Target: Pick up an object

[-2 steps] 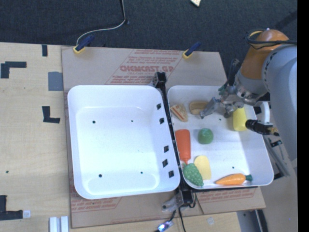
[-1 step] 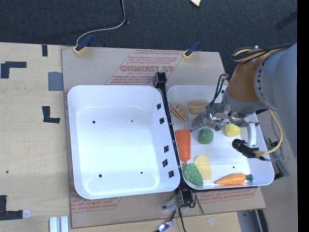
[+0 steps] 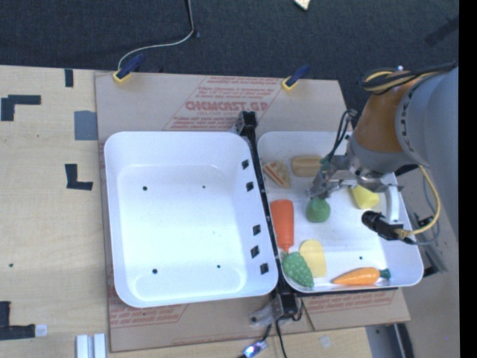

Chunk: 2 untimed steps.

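My gripper (image 3: 323, 188) hangs low over the right bin (image 3: 406, 274), below the orange wrist band (image 3: 376, 121). Its tip is just above a small green ball (image 3: 318, 211) and looks close to the ball's top. Around it lie a tan bread roll (image 3: 304, 165), a ridged waffle-like piece (image 3: 276, 174), a yellow block (image 3: 365, 197) partly behind the wrist, a red-orange cylinder (image 3: 282, 224), a pale yellow piece (image 3: 313, 258), a bumpy green vegetable (image 3: 297, 270) and a carrot (image 3: 360, 277).
The left bin (image 3: 119, 200) sits beside the right one, with a black divider clip strip (image 3: 253, 192) between them. Both rest on a cardboard sheet (image 3: 216, 103) held by blue clamps. A black cable fitting (image 3: 380, 226) juts from the wrist.
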Available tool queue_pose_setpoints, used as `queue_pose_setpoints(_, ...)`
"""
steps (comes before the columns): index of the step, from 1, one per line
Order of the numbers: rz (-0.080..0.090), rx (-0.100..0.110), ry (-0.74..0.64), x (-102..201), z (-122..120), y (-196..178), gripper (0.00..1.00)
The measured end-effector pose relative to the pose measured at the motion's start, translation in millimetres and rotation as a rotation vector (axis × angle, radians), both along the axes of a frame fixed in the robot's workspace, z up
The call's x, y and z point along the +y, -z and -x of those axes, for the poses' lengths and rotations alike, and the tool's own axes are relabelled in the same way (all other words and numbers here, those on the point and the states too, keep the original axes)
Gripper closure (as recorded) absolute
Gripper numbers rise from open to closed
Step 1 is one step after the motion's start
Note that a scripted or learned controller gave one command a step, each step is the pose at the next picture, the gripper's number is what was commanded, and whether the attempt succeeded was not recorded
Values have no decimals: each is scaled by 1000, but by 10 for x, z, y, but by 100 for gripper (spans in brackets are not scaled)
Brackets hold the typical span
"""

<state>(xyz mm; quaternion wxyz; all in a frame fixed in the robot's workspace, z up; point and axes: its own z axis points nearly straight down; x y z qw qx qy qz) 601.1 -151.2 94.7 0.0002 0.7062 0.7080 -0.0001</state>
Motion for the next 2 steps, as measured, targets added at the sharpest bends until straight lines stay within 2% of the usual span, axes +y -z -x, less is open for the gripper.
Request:
queue_pose_setpoints(1, 5, -19, 0, 60, -21, -3192, 100)
queue_pose_setpoints(2, -4, 14, 0, 462, 305, -1967, 100)
